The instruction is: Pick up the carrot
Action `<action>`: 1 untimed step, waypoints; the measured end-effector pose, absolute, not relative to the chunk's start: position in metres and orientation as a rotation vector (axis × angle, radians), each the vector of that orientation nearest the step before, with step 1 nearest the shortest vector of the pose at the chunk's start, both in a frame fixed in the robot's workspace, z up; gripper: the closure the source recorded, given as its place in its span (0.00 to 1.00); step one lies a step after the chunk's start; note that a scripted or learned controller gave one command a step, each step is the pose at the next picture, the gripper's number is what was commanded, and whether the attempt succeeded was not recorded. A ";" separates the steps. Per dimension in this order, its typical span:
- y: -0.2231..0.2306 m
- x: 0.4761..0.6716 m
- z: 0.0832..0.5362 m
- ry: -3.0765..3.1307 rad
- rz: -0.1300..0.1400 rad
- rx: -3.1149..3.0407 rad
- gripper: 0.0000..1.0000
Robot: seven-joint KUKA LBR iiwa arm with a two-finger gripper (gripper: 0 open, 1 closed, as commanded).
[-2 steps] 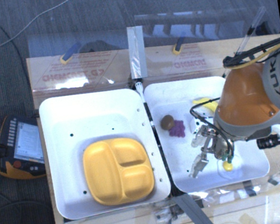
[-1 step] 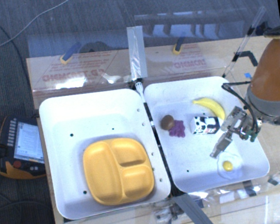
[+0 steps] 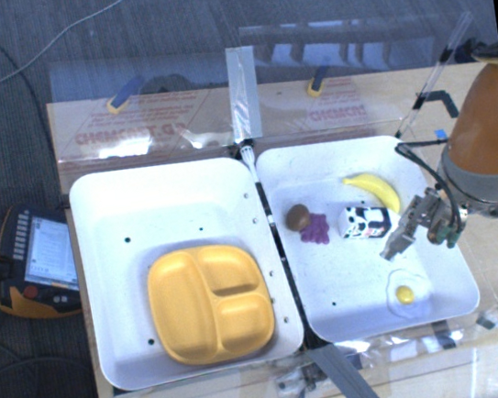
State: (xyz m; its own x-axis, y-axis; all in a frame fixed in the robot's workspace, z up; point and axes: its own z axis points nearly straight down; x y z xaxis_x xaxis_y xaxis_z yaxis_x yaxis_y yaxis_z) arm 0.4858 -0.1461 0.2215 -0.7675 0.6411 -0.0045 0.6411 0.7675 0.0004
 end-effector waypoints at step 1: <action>-0.207 0.489 0.098 3.074 -0.001 0.612 1.00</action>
